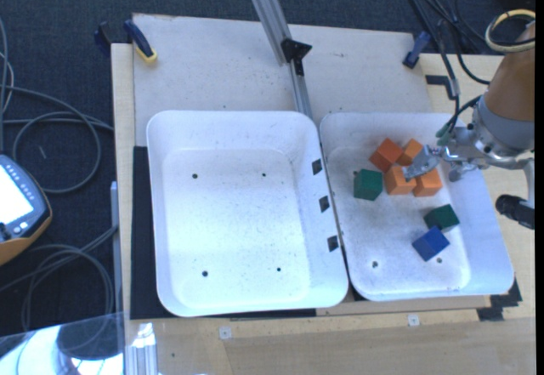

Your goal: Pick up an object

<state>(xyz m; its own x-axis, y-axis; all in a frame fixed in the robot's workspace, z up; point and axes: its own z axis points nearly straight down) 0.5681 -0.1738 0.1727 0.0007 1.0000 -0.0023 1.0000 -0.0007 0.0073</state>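
Note:
The right bin point(481, 276) holds several orange blocks point(389, 153) bunched near its middle. A green block point(368, 184) lies just left of them. Lower right in the bin lie a dark green block point(441, 216) and a blue block point(430, 243). My gripper point(421, 166) reaches in from the right and sits low over the orange cluster, right among the blocks. From this angle I cannot make out whether anything is held. The grey wrist with its orange band point(512, 93) covers the bin's right rim.
The left bin point(170, 135) stands beside the right one, their rims meeting at a central ridge with black clips point(324, 203). A metal pole point(272, 8) slants up from the bench's back. Blue clamps point(141, 40) grip the board's far corners. Cables lie off the bench.

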